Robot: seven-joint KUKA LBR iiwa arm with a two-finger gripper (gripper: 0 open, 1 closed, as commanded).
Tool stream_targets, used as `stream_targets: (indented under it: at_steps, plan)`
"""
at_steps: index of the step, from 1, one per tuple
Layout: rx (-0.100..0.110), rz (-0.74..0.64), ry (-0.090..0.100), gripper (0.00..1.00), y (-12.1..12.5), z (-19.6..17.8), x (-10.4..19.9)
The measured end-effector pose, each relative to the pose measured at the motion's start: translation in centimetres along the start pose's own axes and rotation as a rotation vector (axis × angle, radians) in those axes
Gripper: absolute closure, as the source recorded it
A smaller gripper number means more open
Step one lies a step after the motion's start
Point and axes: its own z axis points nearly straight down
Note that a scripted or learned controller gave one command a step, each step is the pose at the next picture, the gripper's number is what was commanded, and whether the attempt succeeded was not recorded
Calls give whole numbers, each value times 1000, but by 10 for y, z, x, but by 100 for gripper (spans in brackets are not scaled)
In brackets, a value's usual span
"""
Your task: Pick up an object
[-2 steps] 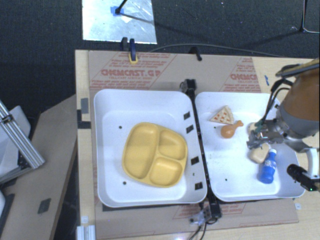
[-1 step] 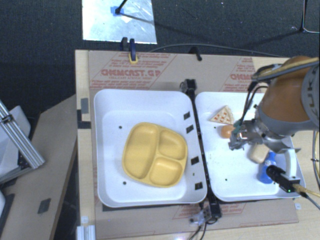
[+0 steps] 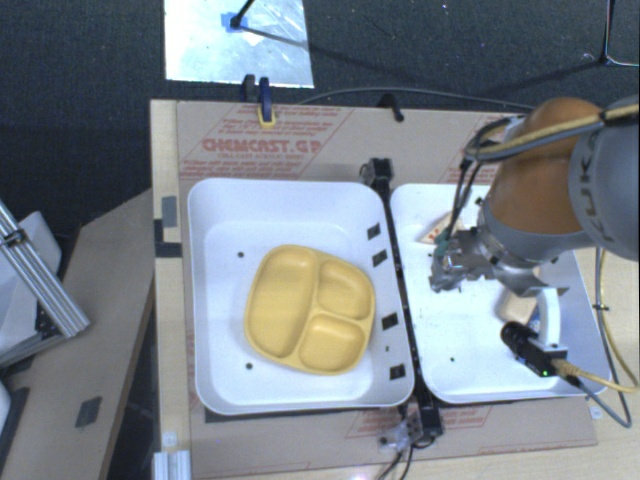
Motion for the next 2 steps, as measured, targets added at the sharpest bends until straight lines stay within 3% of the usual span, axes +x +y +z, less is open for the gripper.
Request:
stream_targets:
  at_steps: [1,2]
  plan:
    - [2,-1,0,100,4,-7,60]
    - [0,-1,0,100,25,-3,114]
